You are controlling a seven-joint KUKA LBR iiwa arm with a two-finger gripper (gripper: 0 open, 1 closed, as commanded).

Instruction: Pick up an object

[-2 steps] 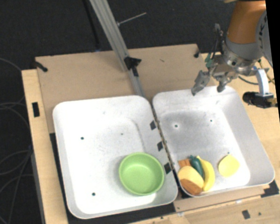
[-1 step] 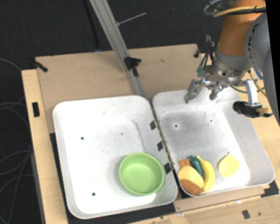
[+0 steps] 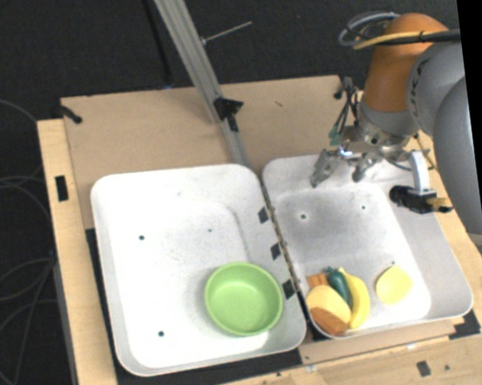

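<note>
Camera view, gripper (image 3: pixel 339 170) fingers spread, holding nothing, over right bin (image 3: pixel 421 235) far edge

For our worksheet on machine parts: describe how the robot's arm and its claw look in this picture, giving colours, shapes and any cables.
The arm is bulky, rounded and grey, with an orange band above the wrist. A thin loop of cable arches over the orange part. The claw is small and metallic grey, with two slim fingers. A black fitting sits beside it.
</note>
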